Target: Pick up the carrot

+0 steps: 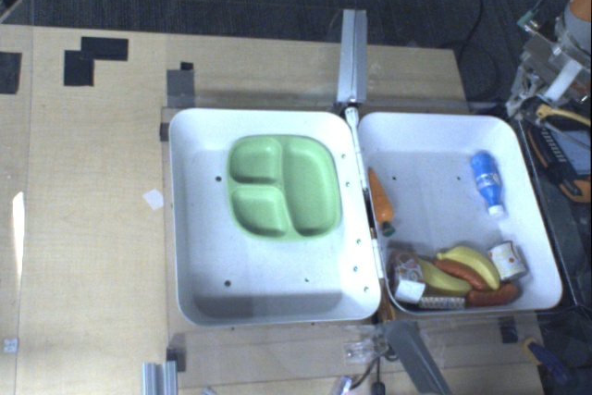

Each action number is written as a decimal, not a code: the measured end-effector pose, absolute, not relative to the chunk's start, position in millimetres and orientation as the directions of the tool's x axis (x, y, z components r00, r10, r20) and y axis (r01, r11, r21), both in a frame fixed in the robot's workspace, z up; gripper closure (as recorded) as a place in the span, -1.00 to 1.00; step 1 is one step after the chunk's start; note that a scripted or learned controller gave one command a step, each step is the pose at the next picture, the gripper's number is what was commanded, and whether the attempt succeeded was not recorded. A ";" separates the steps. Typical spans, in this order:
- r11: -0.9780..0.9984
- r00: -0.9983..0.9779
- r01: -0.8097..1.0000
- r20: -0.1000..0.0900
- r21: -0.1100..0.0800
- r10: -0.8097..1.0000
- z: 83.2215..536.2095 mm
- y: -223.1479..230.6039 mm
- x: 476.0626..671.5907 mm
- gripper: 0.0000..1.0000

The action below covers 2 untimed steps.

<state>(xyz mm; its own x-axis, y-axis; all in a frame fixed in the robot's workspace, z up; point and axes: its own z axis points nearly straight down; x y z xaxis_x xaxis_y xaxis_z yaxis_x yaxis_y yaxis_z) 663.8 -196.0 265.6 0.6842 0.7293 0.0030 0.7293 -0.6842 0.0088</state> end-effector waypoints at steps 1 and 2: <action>-0.677 0.677 0.735 0.005 0.013 0.736 277.6 -194.0 665.6 1.00; -0.671 0.671 0.742 0.005 0.018 0.742 289.5 -192.3 667.2 1.00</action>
